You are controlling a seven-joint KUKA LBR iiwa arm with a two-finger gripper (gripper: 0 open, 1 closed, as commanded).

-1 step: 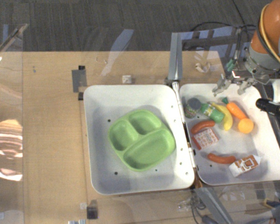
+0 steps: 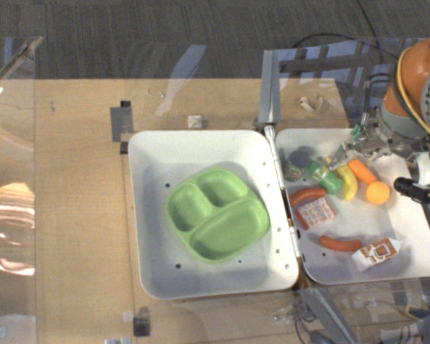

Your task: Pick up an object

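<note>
A pale wooden bench (image 2: pixel 65 213) fills most of the scene, its grain running left to right. Beyond its far edge lies dark grey carpet (image 2: pixel 155 26) with a fine ribbed weave. A clear plastic sheet (image 2: pixel 12 180) stands over the left part of the bench and catches bright, warm reflections of light. Small black brackets (image 2: pixel 122 121) sit on the bench at the far and near left corners of the bins. A grey metal post (image 2: pixel 268 88) rises at the far side, between the bins. Dark cables (image 2: pixel 323 41) trail over the far right.
</note>
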